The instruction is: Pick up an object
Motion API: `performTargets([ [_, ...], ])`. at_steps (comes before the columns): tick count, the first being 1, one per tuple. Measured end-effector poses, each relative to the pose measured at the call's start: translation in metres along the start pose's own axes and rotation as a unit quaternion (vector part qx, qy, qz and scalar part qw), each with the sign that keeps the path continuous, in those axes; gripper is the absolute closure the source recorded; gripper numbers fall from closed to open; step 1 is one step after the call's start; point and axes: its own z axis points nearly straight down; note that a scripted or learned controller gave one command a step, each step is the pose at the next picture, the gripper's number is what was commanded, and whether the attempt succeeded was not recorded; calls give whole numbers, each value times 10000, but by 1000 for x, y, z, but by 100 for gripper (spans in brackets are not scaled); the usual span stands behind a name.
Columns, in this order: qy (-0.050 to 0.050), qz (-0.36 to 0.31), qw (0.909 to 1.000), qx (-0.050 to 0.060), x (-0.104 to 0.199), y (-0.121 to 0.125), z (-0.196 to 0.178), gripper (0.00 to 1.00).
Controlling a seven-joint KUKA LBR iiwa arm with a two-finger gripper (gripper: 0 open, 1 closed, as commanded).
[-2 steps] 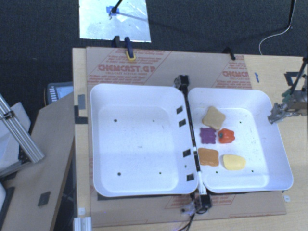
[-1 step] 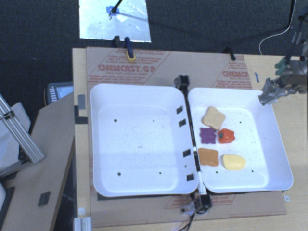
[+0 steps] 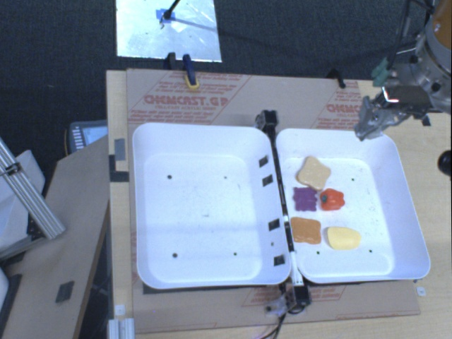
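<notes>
Gripper (image 3: pixel 369 124): you'll see it at the far-right corner of the right bin, above the rim, hanging off the arm coming in from the right. Jaws: can't tell if released or clenched; nothing visible betw. them.
Right bin (image 3: pixel 406 210): holds all 5 items, clustered in its left half.
Bread slice (image 3: pixel 313 172): tan, farthest back of the group, tilted.
Purple piece (image 3: pixel 305 198): just in front of the bread, flat on the bin floor.
Red pepper (image 3: pixel 332 199): right beside the purple piece, looks touching it.
Orange-brown piece (image 3: pixel 306 230): near the divider, in front of the purple one.
Yellow piece (image 3: pixel 343 238): just right of the orange-brown one, nearest the front.
Left bin (image 3: pixel 148 210): white, w/ a few dark specks on the floor.
Gap: your gripper is well apart from all items, up & to the right of them.
Bench (image 3: pixel 212 94): cardboard sheet under both bins, red print on it.
</notes>
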Motion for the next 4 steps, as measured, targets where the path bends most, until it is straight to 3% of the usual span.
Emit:
performTargets([
  [1,7,-12,10000,24,97,4,-2,100],
  [2,7,8,10000,19,154,2,-18,100],
  [4,12,-1,10000,6,151,3,-40,100],
])
